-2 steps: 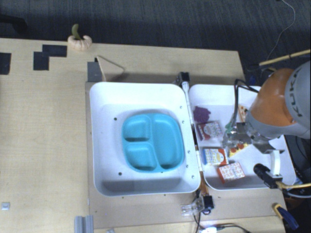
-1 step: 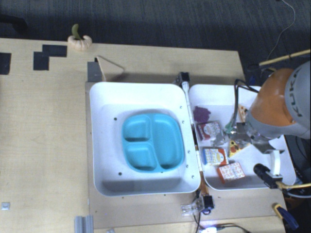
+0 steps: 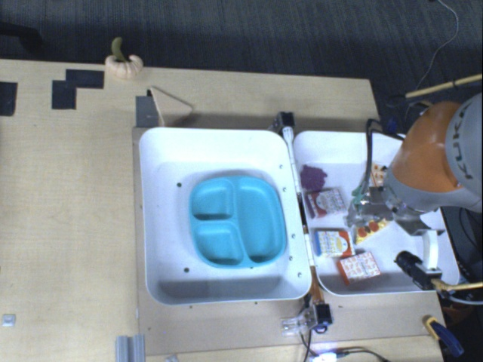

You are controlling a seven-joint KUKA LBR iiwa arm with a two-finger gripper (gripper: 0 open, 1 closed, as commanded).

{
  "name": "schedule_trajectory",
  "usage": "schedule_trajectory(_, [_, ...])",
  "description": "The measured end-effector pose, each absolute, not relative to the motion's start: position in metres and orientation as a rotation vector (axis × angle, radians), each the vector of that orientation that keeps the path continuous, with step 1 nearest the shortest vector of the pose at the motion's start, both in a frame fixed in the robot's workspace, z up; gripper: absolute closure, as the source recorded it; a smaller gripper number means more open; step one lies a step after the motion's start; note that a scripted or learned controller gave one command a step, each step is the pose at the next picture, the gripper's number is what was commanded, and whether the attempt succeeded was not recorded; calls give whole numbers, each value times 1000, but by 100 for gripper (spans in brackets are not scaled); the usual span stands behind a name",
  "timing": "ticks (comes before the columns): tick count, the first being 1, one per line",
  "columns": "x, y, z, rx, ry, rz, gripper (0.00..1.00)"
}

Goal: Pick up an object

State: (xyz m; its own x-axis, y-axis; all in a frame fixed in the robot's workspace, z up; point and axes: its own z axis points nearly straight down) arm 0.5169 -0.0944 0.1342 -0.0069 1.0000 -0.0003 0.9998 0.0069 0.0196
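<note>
The desk [image 3: 68, 225] is a broad slab of pale, matte wood with a few black rectangular patches near its far left edge. On it sit 2 shallow white bins of smooth plastic with rounded corners, touching along 1 side. The left bin [image 3: 162, 202] holds a glossy blue tray [image 3: 238, 219], rounded and split into 3 compartments. The right bin [image 3: 332, 148] carries the small things: a crumpled purple object [image 3: 314, 177] toward the far side, a flat printed packet [image 3: 329, 200] just beside it, a card-like packet with blue and orange print [image 3: 332, 242] nearer, and a red and white patterned packet [image 3: 358, 266] at the near edge. The grey arm with its rounded orange band [image 3: 423, 157] reaches over the right bin, and its tool [image 3: 368, 216] hangs low among these packets, close to a small orange and yellow piece [image 3: 368, 232]; whether the tool is open or closed cannot be told, and nothing is seen gripped. A small beige figure [image 3: 122, 65] rests at the desk's far edge.
</note>
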Motion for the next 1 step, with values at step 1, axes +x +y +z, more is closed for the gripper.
schedule_trajectory(1, [517,-94,134,2204,2219,21,0])
